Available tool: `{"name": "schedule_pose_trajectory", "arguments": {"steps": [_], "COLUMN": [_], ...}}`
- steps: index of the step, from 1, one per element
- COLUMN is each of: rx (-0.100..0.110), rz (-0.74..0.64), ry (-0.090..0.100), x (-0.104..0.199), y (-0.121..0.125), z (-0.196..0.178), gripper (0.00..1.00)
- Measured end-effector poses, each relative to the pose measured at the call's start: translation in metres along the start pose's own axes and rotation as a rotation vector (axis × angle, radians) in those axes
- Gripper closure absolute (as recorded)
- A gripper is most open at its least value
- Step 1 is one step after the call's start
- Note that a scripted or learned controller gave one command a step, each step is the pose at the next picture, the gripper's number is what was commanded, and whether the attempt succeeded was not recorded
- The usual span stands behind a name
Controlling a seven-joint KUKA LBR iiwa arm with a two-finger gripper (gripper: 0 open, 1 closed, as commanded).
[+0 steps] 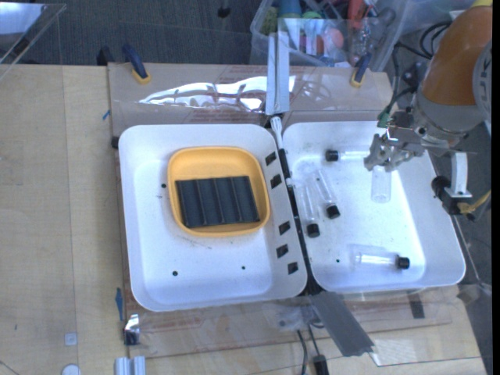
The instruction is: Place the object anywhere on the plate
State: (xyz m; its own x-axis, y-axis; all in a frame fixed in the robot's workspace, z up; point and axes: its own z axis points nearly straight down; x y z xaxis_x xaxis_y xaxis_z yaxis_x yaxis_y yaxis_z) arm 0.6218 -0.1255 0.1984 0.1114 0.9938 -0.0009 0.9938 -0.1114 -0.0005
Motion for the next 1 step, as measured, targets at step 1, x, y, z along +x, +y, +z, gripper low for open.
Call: {"name": "schedule_pose_trajectory", "arguments": {"steps": [1], "rx": [-0.004], "rz": [-0.298], "ry": [0.0], "x": [0.0234], "y": [0.0034], "z": [-0.0272], "gripper": [1.0]}}
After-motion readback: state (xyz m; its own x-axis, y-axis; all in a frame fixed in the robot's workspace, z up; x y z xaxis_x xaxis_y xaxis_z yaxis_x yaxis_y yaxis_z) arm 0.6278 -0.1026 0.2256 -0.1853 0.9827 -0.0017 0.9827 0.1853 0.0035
